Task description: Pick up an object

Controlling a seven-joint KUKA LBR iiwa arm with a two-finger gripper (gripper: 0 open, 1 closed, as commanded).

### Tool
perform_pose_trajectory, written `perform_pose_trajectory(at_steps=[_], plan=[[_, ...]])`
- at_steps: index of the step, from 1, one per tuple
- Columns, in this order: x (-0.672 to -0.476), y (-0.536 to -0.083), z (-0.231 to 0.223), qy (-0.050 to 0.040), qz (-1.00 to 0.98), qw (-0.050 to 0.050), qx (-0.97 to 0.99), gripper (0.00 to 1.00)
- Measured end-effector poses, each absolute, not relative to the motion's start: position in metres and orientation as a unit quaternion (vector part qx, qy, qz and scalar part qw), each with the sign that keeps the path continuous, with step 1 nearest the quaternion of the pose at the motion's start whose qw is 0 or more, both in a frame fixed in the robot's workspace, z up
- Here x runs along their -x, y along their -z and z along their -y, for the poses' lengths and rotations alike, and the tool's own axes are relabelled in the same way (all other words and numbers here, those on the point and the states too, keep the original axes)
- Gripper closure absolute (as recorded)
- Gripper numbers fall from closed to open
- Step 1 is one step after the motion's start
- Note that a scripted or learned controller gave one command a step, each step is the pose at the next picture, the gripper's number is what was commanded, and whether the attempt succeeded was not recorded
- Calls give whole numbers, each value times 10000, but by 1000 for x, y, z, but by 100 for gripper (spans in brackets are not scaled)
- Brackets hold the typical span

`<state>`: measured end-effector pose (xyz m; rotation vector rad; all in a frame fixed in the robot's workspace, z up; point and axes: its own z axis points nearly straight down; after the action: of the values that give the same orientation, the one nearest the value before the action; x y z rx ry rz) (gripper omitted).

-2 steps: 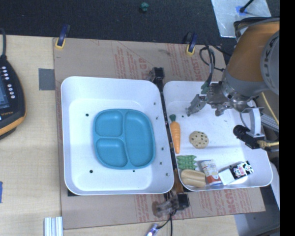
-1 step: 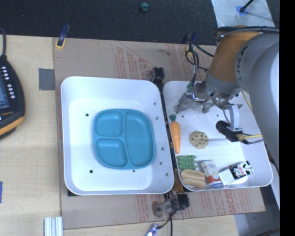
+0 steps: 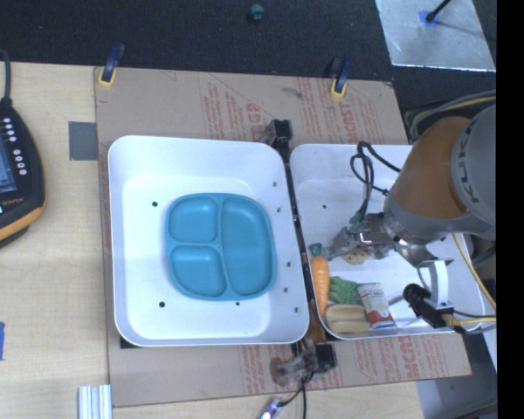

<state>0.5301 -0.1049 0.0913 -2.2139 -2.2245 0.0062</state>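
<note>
- The objects sit in the right bin, bunched at its near left corner.
- A carrot, orange and slim, lies lengthwise just beside the bin's left wall, with a bit of green at its far end.
- A green piece lies just right of the carrot, between it and a small box.
- The box is white with a red patch, tilted, and lies near the bin's near wall.
- A tan bun-like item lies along the near wall, touching or nearly touching the green piece and the box; which, I cannot tell.
- The gripper is low inside the right bin, just beyond the carrot's far end and the green piece.
- Its tips are a small blurred cluster of metal; nothing can be made out between them, and whether they are apart or together cannot be told.
- The arm covers the bin's right half, its orange band above the wrist, with a black cable looping beside it.
- The left bin holds a blue plate with three compartments, lying flat near the middle.
- Both bins rest side by side on a cardboard sheet, held by clamps at its far edge.
- A pendant with a screen lies on the bench well left of the bins.
</note>
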Motion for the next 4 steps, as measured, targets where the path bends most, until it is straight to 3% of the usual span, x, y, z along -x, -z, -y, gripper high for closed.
perform_pose_trajectory(at_steps=[1,2,3,4], plan=[[-565,-92,132,-9,7078,8,7064,0],[-565,-91,102,-19,7092,23,7050,0],[-643,-92,123,-6,7087,6,7055,0],[-573,-91,120,-18,7089,17,7053,0]])
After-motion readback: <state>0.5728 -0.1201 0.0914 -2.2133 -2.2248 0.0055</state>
